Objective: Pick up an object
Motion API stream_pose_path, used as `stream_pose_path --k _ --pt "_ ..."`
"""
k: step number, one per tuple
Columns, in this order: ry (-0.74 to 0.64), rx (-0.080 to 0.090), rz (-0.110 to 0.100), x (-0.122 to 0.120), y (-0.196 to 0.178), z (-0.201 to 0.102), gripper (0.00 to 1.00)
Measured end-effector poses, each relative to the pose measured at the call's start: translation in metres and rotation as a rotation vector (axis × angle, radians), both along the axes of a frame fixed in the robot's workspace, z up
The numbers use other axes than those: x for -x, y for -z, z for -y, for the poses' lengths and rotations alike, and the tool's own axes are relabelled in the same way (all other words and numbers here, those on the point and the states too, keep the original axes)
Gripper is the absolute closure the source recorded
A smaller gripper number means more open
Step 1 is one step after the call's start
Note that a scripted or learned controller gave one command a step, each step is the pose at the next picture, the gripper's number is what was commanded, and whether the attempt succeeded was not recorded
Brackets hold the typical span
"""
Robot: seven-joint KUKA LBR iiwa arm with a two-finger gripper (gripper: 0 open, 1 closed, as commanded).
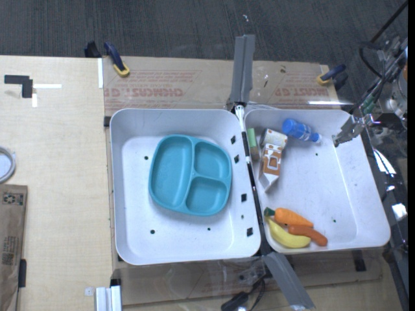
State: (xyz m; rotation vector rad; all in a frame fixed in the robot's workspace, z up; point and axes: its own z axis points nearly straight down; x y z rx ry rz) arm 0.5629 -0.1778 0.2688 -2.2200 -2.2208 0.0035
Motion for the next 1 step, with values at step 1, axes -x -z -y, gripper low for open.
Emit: stream_pose_path --k 1 --pt "-0.152 -0.002 0.0 0.0285 0.146 0.0128 0.0"
